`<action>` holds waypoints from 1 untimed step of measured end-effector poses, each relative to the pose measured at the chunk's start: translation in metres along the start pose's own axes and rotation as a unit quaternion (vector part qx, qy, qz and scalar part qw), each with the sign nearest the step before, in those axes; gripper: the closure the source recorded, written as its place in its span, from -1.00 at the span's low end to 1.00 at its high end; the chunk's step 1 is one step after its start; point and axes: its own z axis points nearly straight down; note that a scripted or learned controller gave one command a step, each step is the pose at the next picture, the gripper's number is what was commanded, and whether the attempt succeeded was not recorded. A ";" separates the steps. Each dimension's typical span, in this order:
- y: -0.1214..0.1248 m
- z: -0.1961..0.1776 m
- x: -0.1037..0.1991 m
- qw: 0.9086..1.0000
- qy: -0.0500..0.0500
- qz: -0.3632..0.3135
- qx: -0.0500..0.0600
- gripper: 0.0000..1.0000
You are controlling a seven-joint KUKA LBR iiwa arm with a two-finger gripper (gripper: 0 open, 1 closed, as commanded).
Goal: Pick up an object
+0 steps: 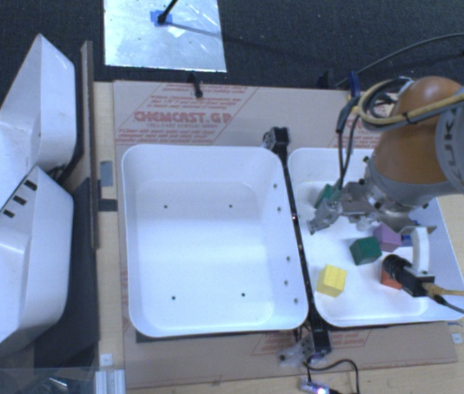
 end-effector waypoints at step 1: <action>0.002 -0.012 0.003 1.000 0.001 -0.003 -0.003 1.00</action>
